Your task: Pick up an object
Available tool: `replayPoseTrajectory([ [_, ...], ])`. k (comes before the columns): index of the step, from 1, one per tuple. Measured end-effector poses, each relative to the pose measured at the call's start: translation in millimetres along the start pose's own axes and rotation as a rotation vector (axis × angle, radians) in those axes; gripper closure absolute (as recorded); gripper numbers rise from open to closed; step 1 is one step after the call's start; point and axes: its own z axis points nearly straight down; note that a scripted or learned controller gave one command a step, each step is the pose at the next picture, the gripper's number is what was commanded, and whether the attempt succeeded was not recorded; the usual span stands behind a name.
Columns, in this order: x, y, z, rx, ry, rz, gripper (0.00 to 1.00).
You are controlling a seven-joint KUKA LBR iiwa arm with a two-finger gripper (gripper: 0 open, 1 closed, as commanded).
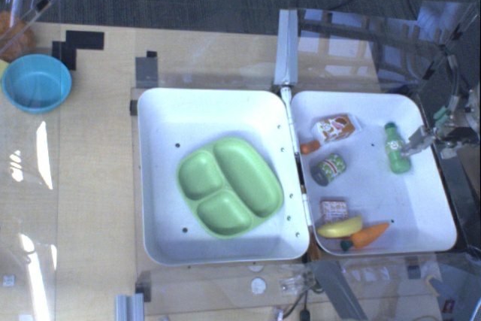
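Observation:
The right bin (pixel 421 237) holds several small objects. A green bottle (pixel 395 149) stands near its right wall. An orange and white packet (pixel 334 128) lies toward the back, and a green can (pixel 329 168) lies on its side near the middle. At the front are a small box (pixel 334 208), a yellow banana (pixel 340 227) and an orange carrot (pixel 368 234). A small orange piece (pixel 308 147) rests by the left wall. My gripper (pixel 418 140) reaches in from the right edge, its tip right beside the green bottle's upper right side.
The left bin (pixel 161 162) holds a green divided plate (pixel 229 186). A blue bowl (pixel 37 83) sits on the wooden bench at far left. A metal post (pixel 286 49) rises behind the ridge between the bins. Cables and frame parts crowd the far right.

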Motion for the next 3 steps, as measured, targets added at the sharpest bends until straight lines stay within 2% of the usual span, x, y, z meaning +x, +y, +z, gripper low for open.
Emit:
replayPoseTrajectory([
  [1, 29, 59, 150, -0.001, 0.007, 0.012, 0.0],
  [2, 95, 117, 162, 0.005, -0.001, -0.198, 0.0],
  [3, 95, 130, 161, 0.035, -0.002, -0.258, 0.0],
])
